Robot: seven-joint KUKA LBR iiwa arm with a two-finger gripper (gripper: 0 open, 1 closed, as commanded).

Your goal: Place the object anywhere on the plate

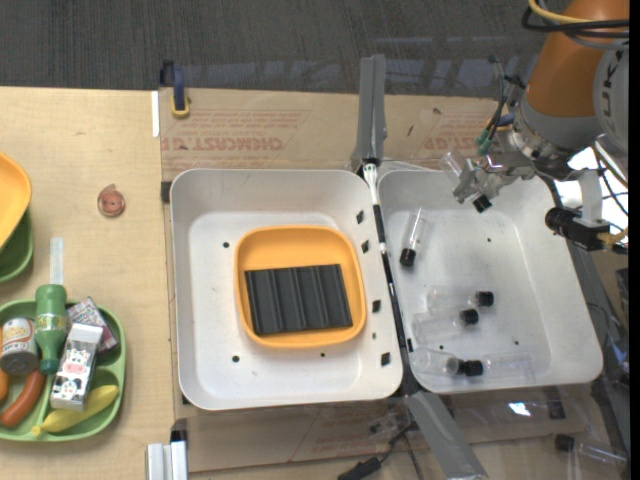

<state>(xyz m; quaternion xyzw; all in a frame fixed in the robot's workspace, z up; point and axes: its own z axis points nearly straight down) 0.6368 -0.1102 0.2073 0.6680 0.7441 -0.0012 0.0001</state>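
Two white bins sit side by side on a cardboard-covered bench. The left bin (200, 268) holds an orange plate (299, 243) with rounded corners, and a dark ribbed rectangular block (302, 299) covers most of the plate's middle and near part, leaving only the orange rim and a far strip bare. Left of the bins, on the pale wooden surface, stands a green tray (95, 408) of toy food with a green bottle (50, 323) among it; a small pink round thing (111, 202) lies farther back, and part of a yellow dish (10, 198) shows at the left edge.

The right bin (540, 268) contains several clear plastic tubes with black caps. One tube (411, 239) lies near the bin's left wall, cap toward the near side. Others lie toward the near side: one near the middle (470, 299), one just nearer than it (445, 319), and one by the near wall (455, 367).

The gripper (478, 181) hangs over the far part of the right bin, and something clear with a small black end appears at its tip; I cannot tell whether the fingers are spread or pinching it. The tube by the left wall lies left of the gripper and nearer, apart from it. The plate is well to the left.
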